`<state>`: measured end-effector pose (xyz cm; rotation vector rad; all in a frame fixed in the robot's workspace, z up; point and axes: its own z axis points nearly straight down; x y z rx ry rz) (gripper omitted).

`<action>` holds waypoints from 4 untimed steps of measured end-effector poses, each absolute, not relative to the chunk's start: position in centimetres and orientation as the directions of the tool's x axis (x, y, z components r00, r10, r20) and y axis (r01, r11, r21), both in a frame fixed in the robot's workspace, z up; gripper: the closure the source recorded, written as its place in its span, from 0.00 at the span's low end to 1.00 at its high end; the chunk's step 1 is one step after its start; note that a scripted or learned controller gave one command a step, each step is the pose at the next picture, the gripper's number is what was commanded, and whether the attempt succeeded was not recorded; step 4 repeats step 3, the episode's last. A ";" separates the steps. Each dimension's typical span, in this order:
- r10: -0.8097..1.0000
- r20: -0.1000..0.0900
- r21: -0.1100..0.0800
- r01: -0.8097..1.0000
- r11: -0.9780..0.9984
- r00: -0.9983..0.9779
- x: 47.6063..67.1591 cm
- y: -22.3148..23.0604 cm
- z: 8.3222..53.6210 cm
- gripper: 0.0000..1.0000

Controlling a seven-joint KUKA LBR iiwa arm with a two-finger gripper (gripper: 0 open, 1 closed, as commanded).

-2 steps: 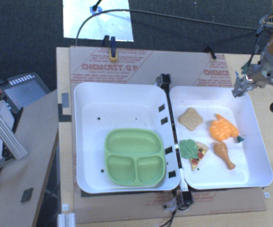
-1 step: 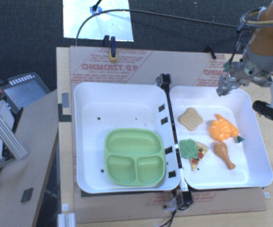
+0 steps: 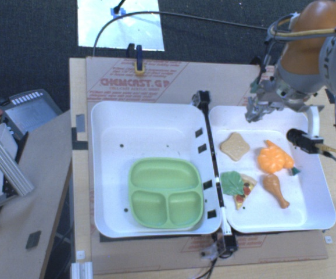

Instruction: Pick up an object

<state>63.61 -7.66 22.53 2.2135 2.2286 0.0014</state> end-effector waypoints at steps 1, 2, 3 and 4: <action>1.000 0.000 0.001 1.000 0.007 -0.007 62.9 -1.6 22.8 1.00; 1.000 0.001 0.002 1.000 0.007 -0.007 63.0 3.0 23.5 1.00; 1.000 0.002 0.002 1.000 0.009 -0.009 63.2 8.7 24.0 1.00; 1.000 0.002 0.002 1.000 0.009 -0.009 63.2 8.7 24.0 1.00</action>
